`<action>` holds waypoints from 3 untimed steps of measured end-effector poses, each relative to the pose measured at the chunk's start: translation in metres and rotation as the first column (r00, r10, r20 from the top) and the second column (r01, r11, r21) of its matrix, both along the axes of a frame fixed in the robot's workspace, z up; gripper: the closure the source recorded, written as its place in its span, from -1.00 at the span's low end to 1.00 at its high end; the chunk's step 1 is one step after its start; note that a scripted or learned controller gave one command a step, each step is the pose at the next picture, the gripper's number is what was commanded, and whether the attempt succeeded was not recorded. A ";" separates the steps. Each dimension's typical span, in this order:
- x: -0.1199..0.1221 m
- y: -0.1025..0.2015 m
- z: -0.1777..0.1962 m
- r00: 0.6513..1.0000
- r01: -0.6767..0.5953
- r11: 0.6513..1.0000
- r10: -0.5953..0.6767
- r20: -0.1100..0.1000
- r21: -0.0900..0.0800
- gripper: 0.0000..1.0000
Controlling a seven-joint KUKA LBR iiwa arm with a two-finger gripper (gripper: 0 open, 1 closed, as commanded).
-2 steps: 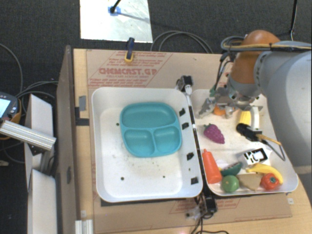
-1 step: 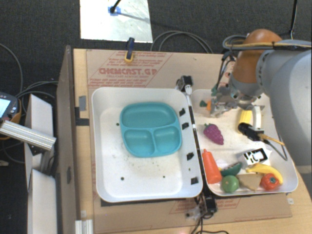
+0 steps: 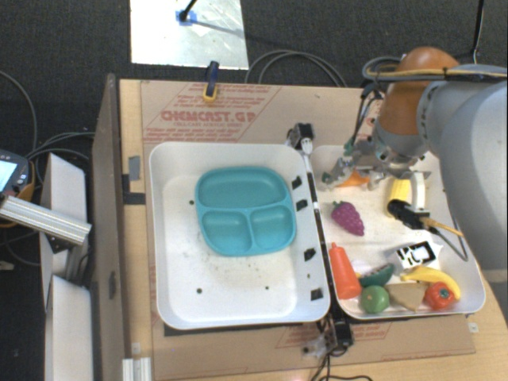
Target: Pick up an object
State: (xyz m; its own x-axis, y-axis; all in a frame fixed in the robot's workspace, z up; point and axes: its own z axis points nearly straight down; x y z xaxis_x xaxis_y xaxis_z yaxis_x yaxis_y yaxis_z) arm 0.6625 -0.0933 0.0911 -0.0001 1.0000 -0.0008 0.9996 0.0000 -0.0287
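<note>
Along the near edge of the right bin (image 3: 473,296) sit toy foods: a green ball-shaped fruit (image 3: 375,298), a tan wedge (image 3: 406,295), a red tomato (image 3: 440,294) in the near right corner, and a yellow banana (image 3: 432,275) just behind it. An orange carrot (image 3: 344,270) lies along the bin's left wall, its long side running near to far. A bit farther in, purple grapes (image 3: 348,217) lie by themselves in the middle. A yellow corn piece (image 3: 400,190) sits to their right.

At the far end of this bin, the gripper (image 3: 347,170) is down low. A small orange piece (image 3: 354,180) lies right under it, touching or almost touching. I cannot tell how the gripper is set or if it has the piece. The orange piece looks like the one to grab, since it is the closest thing.

The left bin (image 3: 171,213) has a blue divided plate (image 3: 243,210).
</note>
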 end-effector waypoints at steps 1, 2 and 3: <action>-0.061 -0.016 -0.007 1.000 0.002 1.000 -0.002 0.025 0.001 -1.00; -0.093 -0.009 -0.007 1.000 0.000 1.000 0.000 0.026 0.002 -1.00; 0.004 -0.002 -0.007 1.000 -0.007 1.000 0.007 0.004 0.000 -1.00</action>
